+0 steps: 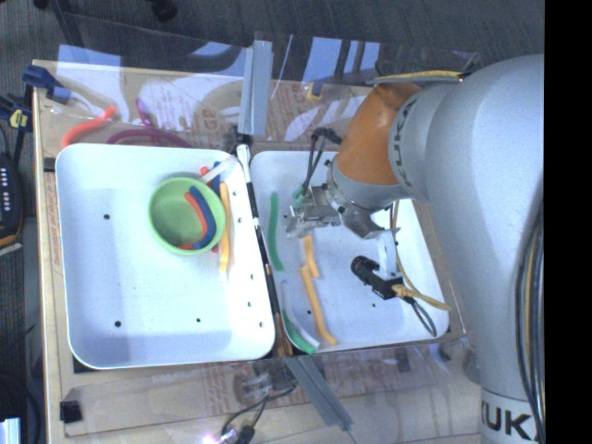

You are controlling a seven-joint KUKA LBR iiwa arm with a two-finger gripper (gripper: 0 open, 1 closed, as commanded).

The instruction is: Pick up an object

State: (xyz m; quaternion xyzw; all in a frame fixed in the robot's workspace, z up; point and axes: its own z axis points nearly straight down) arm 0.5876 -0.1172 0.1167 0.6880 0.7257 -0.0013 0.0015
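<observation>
My gripper (pixel 302 220) hangs low over the left part of the right bin (pixel 416 313), under the orange wrist band (pixel 370 146). Just below it lies a long orange stick (pixel 316 303), whose upper end reaches up to the gripper. A thin green stick (pixel 275 231) lies left of the gripper along the bin's left wall. A curved green and white piece (pixel 300 333) rests in the bin's near left corner. I see nothing lifted off the bin floor.
The left bin (pixel 120 313) holds a green bowl (pixel 171 215) with red and blue curved pieces inside, and an orange stick (pixel 224 243) beside it. A black cable fitting (pixel 368 274) with a yellow cable hangs over the right bin. The grey arm covers the bench's right side.
</observation>
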